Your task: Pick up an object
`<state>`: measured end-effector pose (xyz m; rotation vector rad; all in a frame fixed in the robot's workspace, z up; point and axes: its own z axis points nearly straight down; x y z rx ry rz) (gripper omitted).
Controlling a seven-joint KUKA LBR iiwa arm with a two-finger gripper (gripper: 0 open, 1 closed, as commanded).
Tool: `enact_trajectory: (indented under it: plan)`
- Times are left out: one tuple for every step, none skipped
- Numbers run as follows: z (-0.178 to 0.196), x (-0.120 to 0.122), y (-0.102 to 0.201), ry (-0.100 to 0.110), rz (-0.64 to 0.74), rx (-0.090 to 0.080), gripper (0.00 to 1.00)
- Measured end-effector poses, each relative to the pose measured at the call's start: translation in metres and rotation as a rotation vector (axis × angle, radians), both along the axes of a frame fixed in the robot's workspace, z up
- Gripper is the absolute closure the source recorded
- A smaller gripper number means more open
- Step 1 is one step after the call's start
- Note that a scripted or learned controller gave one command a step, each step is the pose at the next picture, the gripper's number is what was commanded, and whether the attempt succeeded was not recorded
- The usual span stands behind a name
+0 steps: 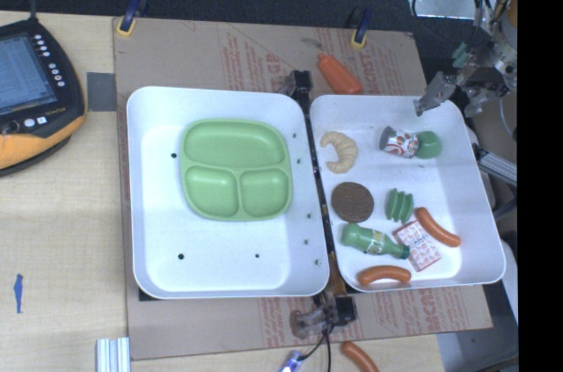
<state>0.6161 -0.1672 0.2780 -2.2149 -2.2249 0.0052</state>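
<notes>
Camera view: claw (437,98) at right bin's (479,186) top-right corner, fingers prob. apart, nothing held

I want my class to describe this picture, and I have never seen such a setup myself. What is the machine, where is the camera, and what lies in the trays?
One camera looks down at a slant on a bench. The machine is a robot arm reaching in from the right; its pincer hangs over the far edge of the right white bin, holding nothing that I can see. That bin holds toy food: a pale croissant, a brown round patty, a green bottle, two orange sausages and more. The left white bin holds a green divided plate.
</notes>
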Motion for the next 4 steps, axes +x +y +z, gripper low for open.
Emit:
enact_trajectory:
  plan:
    - [-0.128,-0.036,-0.027,0.002,0.0,0.0,0.0]
    - [-0.187,0.024,-0.04,0.004,0.003,0.001,0.0]
    - [-0.187,-0.066,-0.002,0.001,0.001,0.0,0.0]
    - [-0.18,-0.013,-0.012,-0.002,-0.001,0.001,0.0]
